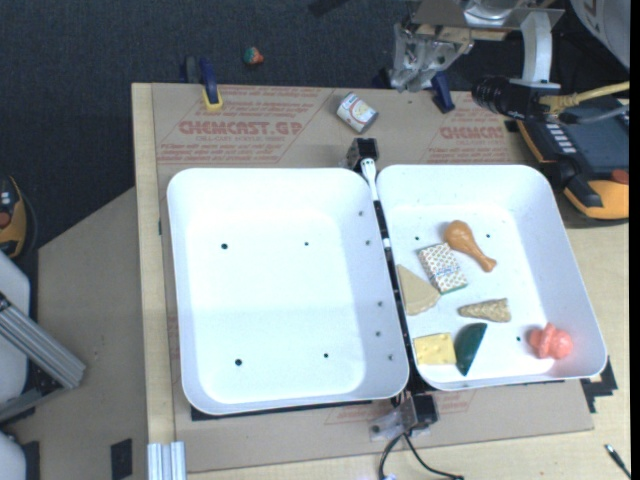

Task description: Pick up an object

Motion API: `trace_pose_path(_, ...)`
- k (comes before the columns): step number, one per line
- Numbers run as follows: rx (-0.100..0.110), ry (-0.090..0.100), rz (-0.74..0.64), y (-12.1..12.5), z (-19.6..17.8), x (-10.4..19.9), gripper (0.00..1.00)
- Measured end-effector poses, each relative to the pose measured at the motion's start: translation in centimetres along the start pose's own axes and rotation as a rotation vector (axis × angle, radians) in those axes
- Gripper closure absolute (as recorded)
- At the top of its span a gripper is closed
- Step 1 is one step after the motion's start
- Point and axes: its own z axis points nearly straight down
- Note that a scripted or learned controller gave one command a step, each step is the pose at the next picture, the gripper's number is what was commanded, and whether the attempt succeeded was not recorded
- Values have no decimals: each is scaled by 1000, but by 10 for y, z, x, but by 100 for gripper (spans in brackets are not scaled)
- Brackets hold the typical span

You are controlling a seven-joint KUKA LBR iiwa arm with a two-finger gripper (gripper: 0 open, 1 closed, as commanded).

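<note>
Desk (270, 118) carrying two white bins. The right bin (540, 198) holds a drumstick toy (468, 242), a patterned block (442, 267), a pink toy (550, 342) and a dark green piece (469, 346). The gripper (418, 68) hangs beyond the bins' far edge, apart from every object; its fingers' spread cannot be told.

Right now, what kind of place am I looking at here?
Probably a robotics lab bench set up for grasping trials. Two shallow white bins sit side by side on a board, the right one holding small toy foods like a drumstick, and a robot's hand hangs above the far edge.
</note>
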Motion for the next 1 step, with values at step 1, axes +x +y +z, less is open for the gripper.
trace_pose_path(1, 23, -5, 15, -43, 33, -74, 100)
